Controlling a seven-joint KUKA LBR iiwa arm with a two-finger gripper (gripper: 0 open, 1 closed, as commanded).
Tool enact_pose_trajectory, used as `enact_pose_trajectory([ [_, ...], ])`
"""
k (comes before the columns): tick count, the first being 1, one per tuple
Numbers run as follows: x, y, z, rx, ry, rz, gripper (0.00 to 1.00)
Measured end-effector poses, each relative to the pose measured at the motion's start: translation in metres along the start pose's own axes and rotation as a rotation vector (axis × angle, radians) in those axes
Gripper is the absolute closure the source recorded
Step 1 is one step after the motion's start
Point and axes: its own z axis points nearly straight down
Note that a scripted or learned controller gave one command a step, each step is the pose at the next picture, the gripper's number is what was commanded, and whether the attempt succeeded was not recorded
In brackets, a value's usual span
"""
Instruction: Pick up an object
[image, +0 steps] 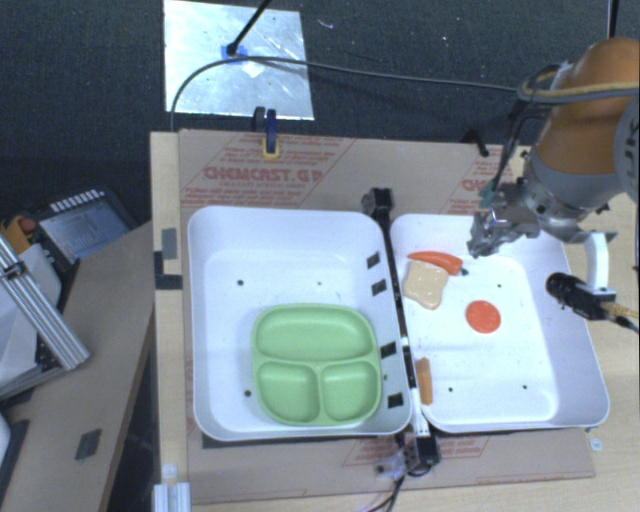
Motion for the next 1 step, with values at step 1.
enact_pose_trajectory([
  [1, 0.051, -0.0054, 0.0185, 0.001, 0.0, 0.0, 1.0],
])
